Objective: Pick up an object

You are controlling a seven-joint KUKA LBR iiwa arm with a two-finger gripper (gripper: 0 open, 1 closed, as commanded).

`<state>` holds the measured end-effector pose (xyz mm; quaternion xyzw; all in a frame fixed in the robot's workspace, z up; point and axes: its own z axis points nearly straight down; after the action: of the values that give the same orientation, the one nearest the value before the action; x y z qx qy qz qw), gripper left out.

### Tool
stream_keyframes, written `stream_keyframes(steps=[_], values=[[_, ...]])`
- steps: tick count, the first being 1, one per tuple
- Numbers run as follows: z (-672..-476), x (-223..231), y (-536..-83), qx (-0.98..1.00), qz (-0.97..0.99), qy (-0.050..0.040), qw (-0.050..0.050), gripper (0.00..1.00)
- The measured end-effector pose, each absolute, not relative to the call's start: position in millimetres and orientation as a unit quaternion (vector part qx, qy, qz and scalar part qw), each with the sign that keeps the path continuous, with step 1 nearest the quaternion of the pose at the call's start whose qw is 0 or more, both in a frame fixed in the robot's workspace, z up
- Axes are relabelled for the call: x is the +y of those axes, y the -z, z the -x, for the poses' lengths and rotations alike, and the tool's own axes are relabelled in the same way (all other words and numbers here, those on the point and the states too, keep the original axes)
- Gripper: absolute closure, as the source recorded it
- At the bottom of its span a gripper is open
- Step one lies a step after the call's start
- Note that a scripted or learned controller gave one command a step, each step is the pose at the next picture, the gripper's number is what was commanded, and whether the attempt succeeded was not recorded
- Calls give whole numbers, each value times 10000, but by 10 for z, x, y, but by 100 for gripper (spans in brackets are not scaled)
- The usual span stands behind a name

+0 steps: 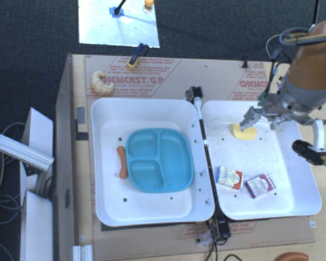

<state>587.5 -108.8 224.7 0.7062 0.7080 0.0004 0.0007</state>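
I see the fingers (251,118) spread apart just above the yellow disc (244,132), which lies flat in the upper part of the right bin (299,200), right of frame centre; nothing sits between them. Lower in that bin lie a small white carton (230,177) and a red packet (260,185). The left bin (106,145) carries a blue divided plate (159,160) with a sausage (121,162) beside it. The table (168,78) is brown cardboard; dark carpet (27,37) lies beyond, upper left.
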Motion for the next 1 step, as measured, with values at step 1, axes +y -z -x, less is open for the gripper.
stream_keyframes(steps=[1], values=[[-5827, -1202, -1424, 7074, -7068, 5, -5, 0]])
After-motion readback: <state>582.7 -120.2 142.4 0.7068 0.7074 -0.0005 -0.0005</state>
